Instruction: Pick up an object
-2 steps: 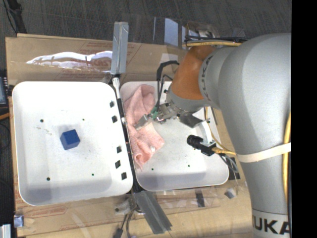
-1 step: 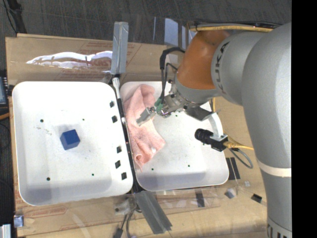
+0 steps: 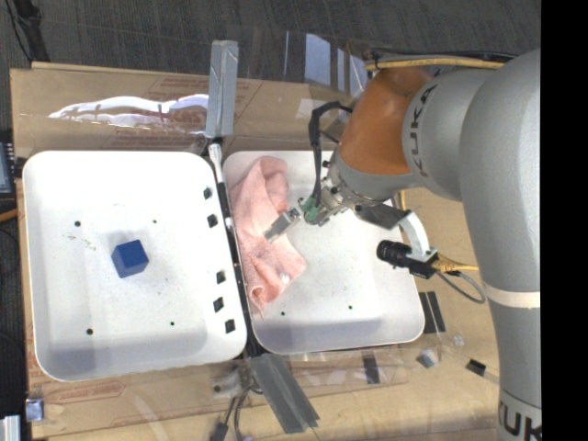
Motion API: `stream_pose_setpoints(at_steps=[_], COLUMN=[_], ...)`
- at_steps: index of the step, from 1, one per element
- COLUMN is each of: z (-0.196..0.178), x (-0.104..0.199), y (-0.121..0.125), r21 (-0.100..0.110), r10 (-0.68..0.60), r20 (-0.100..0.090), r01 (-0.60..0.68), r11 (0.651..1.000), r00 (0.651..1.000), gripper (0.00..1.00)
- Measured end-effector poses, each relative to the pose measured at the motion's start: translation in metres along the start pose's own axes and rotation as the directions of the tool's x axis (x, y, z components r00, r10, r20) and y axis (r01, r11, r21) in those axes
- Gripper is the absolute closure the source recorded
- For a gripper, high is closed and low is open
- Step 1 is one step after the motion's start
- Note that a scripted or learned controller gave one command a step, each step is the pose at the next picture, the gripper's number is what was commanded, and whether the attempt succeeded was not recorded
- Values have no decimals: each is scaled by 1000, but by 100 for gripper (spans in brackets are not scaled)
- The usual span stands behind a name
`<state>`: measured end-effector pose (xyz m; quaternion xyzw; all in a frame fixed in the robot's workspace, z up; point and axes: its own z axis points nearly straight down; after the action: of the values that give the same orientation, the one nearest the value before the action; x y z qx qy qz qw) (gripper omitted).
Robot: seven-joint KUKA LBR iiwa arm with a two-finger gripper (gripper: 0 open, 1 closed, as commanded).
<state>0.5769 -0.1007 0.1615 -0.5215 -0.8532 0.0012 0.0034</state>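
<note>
grey arm (image 3: pixel 487 127) is looming closest to me, filling the right side, and i'm reading "kuka" in pale letters on the wrist housing just past the orange band (image 3: pixel 381 122), plus a "ku" low on the base at bottom right. i'm also seeing faint red print on the cardboard (image 3: pixel 119 113) behind the bins, too blurred to read.

i'm watching the gripper (image 3: pixel 280 225) hanging over the right bin (image 3: pixel 367 324), its tip sitting on the pink cloth (image 3: pixel 262 219). i cannot tell how the fingers are standing; they are reading as one grey stub against the fabric.

the cloth is lying bunched along the right bin's left wall, running from the far edge toward the near one. the blue cube (image 3: pixel 130 257) is sitting alone in the left bin (image 3: pixel 55 356), well apart from the gripper, with open white floor all round it. the right bin's floor is showing bare to the right of the cloth.
</note>
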Motion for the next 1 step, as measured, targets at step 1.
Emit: stream_pose_setpoints(at_steps=[1], z=[1], x=[-2], y=[-11], r21=[0], r10=[-164], r20=[0], r01=[164], r11=[986], r00=[986], gripper=[0])
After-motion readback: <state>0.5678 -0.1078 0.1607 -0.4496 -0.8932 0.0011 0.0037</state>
